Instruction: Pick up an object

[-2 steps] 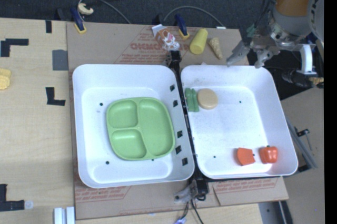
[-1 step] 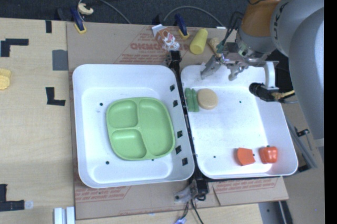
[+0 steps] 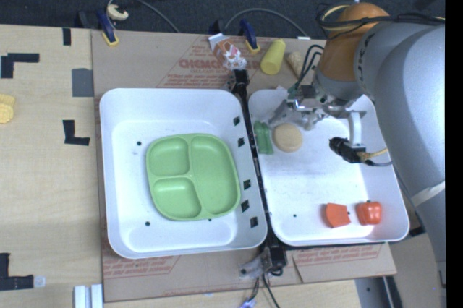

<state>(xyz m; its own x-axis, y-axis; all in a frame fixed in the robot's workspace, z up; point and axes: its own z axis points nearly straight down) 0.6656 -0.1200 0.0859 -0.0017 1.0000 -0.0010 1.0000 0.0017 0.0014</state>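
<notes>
While fingers (image 3: pixel 300 111) hover, green block (image 3: pixel 262 138) touches tan ball (image 3: pixel 289 138).

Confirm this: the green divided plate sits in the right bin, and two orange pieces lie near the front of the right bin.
Not quite. The camera view shows the green divided plate in the left bin, not the right bin. The two orange pieces do lie near the front of the right bin.

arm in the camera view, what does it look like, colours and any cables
The arm is bulky, rounded and grey, with an orange band above the wrist. Thin dark cables loop around that band. The end effector is a small silvery metal assembly, and a black connector with a lead sticks out beside it.
</notes>
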